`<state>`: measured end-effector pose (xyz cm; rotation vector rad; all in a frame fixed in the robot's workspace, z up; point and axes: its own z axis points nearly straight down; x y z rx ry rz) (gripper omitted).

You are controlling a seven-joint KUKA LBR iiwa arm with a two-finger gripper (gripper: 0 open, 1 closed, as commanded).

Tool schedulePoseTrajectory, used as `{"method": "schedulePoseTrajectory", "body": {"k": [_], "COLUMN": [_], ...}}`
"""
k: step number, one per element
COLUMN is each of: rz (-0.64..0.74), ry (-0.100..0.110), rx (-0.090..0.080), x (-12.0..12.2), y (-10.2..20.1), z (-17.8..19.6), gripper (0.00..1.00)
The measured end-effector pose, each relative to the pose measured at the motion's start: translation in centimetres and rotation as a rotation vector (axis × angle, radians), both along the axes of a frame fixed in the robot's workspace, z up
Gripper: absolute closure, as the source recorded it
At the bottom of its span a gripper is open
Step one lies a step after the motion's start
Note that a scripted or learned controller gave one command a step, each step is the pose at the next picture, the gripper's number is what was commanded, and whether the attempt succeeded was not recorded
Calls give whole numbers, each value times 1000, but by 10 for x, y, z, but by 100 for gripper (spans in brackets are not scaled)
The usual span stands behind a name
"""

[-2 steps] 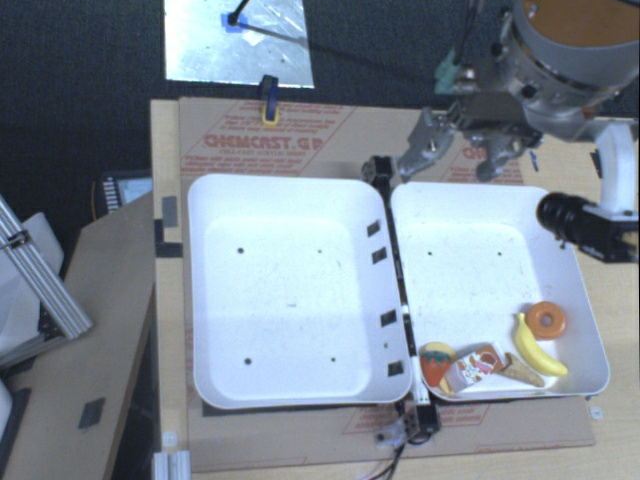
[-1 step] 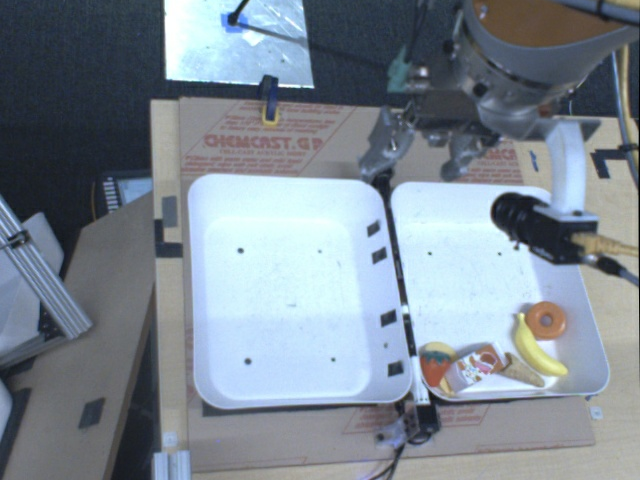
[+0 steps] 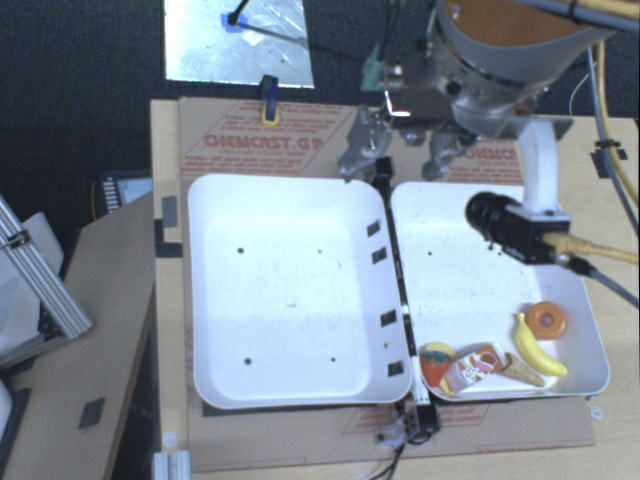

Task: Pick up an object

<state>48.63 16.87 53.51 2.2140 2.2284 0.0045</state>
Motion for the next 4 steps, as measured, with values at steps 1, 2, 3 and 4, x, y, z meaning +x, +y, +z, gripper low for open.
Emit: {"method": "schedulePoseTrajectory", "body": {"k": [1, 2, 3, 4], "rz": [0, 1, 0, -10], "ry": [0, 0, -2, 1], "rx": [0, 0, 2, -3], "x": [0, 0, 0, 34], "y": [44, 67, 66, 10], "z": [0, 0, 11, -1], "gripper": [0, 0, 100, 100]}}
